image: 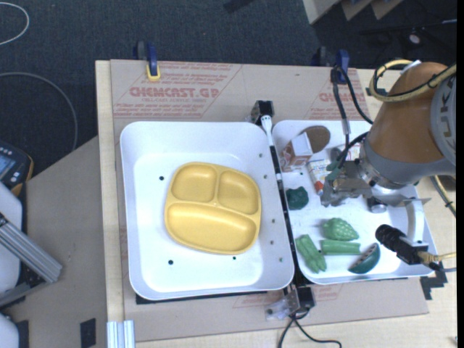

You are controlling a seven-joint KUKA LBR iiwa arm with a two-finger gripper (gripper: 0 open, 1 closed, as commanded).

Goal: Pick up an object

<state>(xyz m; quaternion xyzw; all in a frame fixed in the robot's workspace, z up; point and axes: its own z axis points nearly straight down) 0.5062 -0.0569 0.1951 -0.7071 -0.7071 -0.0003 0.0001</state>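
The pincer (pixel 339 187) hangs low in the right bin (pixel 419 256), above the green toy (pixel 338 229), presumably lining up a grab; whether it is parted cannot be told.

You have a bench (pixel 217 85) topped with a brown board printed in red lettering, held at its far edge by a yellow-handled clamp (pixel 151 61) and a blue one (pixel 339 62). Directly on it sit two shallow white bins side by side: the left bin (pixel 138 194) and the right bin (pixel 420 249), their inner rims touching.
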